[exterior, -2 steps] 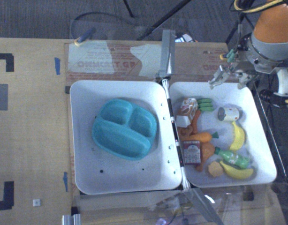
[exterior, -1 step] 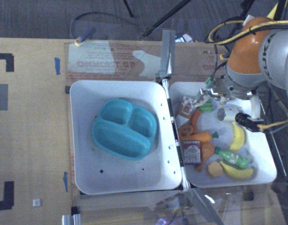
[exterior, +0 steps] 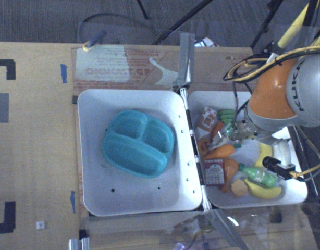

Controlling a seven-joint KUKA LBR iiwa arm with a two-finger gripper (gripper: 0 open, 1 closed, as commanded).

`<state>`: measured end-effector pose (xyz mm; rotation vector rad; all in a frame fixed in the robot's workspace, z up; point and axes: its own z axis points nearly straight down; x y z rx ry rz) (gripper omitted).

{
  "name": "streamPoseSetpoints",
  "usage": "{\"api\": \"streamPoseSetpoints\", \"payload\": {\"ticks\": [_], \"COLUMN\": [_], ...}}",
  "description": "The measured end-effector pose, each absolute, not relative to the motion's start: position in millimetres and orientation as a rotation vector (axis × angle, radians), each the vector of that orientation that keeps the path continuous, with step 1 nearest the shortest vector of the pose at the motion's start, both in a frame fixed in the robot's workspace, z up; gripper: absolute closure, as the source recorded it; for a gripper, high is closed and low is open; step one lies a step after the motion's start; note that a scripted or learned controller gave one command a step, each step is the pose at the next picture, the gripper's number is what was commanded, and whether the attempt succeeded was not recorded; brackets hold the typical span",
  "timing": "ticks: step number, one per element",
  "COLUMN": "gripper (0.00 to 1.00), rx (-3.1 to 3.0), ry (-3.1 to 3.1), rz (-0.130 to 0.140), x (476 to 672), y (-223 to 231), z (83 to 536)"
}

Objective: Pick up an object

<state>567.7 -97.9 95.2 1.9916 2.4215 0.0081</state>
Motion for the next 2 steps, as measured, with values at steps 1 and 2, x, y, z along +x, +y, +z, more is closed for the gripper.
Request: {"api": "streamPoseSetpoints", "payload": {"ticks": [1, 2], "gripper": [1.00, 1.00], "rx": [1.996, 2.046], "ry": [2.418, 2.383], "rz": [0.006, 0.001], "x": [566.9, 545.4], "y": [-99.5, -49.6], "z": [102.5, 239.6]}}
